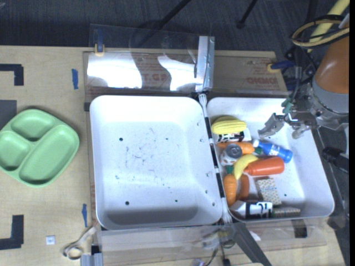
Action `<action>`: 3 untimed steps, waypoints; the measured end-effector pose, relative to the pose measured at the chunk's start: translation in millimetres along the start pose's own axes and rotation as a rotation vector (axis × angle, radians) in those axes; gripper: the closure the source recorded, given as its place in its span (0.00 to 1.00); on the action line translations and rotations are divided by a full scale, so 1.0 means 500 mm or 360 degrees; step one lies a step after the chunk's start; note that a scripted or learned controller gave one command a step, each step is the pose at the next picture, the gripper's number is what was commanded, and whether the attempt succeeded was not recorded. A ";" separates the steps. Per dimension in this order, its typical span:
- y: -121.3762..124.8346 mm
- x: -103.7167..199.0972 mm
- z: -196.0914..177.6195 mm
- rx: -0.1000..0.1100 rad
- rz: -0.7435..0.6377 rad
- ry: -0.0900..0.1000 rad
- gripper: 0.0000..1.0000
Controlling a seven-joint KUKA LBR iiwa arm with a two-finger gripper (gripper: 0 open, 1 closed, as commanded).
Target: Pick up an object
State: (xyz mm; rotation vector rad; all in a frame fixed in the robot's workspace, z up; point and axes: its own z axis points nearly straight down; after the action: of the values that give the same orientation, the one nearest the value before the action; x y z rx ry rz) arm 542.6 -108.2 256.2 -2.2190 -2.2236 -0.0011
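The gripper (275,125) is hovering with fingers spread, holding nothing, over the right bin (310,190); the blue-capped bottle (273,150) is lying just below-left, long axis running left-right.

The wooden bench (50,71) bears two white bins (150,110) side by side. A green divided plate (36,147) lies left of them.

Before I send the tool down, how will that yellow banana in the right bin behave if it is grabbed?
The banana looks like smooth moulded plastic, so probably stiff, light and slippery. Its curve may make it pivot between fingers. It lies wedged among an orange carrot and a red piece, so neighbours would likely shift.
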 end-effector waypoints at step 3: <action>0.048 -0.126 0.317 -0.0013 0.0276 -0.0001 1.00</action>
State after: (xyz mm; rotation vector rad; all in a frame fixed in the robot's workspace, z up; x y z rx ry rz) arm 566.7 -171.1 97.4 -2.4081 -2.0272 -0.0095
